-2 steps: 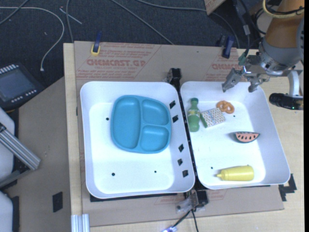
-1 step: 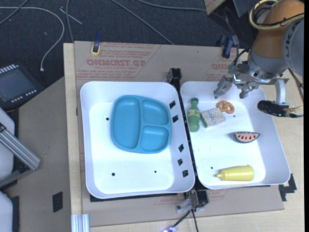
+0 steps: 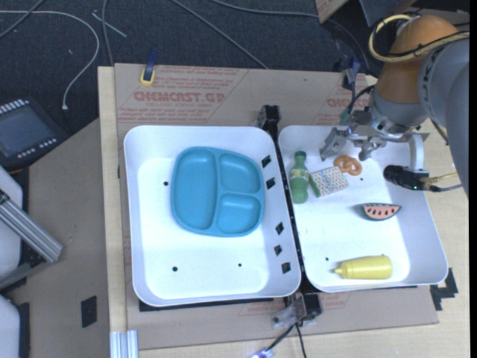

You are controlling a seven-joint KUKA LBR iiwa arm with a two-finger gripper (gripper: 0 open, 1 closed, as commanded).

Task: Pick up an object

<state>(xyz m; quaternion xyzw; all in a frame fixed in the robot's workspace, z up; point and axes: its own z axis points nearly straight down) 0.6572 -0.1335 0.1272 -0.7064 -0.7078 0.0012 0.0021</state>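
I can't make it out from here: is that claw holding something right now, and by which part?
Nothing is held. The gripper hangs open just above the pretzel in the right bin.

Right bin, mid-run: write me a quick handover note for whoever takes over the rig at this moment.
Gripper: fingers spread, nothing between them, at the far end of the right bin over the pretzel.
Right bin also has the green bottle, checkered packet, watermelon slice and yellow bottle.
Left bin holds the blue divided plate.
Done: nothing picked.
Left: grasp and lift one object, likely the pretzel.
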